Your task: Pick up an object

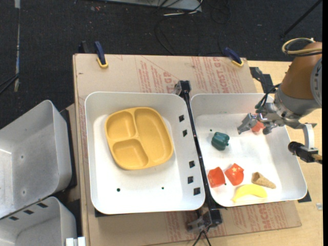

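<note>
1. Red printed lettering runs across the brown cardboard-covered tabletop, too faint to read.
2. Dark carpet with loose cables surrounds the tabletop.
3. The left white bin holds a yellow three-compartment plastic plate.
4. The right white bin holds a dark green pepper-shaped toy, two red blocks, a tan cone and a yellow banana.
5. The gripper hangs over this bin's upper part, fingers spread, something small and red between them.

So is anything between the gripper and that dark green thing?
Nothing visible is. The gripper sits near the back of the right white bin, and only bare bin floor lies between it and the dark green pepper-shaped toy. The red pieces and yellow banana lie nearer the front.
</note>
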